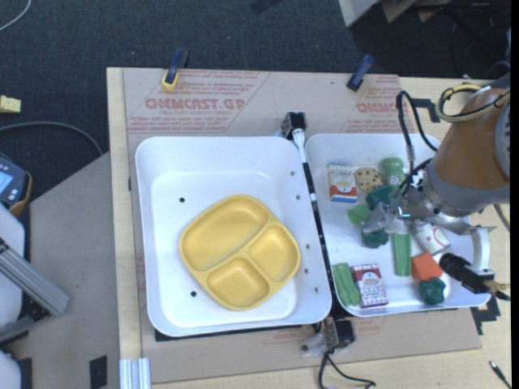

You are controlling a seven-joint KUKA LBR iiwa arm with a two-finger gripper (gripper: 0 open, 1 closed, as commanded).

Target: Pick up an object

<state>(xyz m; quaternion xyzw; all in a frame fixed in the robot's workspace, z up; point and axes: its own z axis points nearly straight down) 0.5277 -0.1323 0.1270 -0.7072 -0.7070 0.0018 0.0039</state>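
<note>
Nearest, a red-and-white carton (371, 287) and a green block (345, 283) lie at the right bin's (324, 148) front edge. Beyond them the gripper (388, 215) hangs low over a dark teal toy (375, 235); its opening can't be made out. Leftward, a yellow three-compartment plastic plate (240, 251) lies in the left bin (154, 156).

Grey arm (478, 186) with broad orange band, black and yellow cables looped above, metallic end effector (395, 211), black side fitting
</note>
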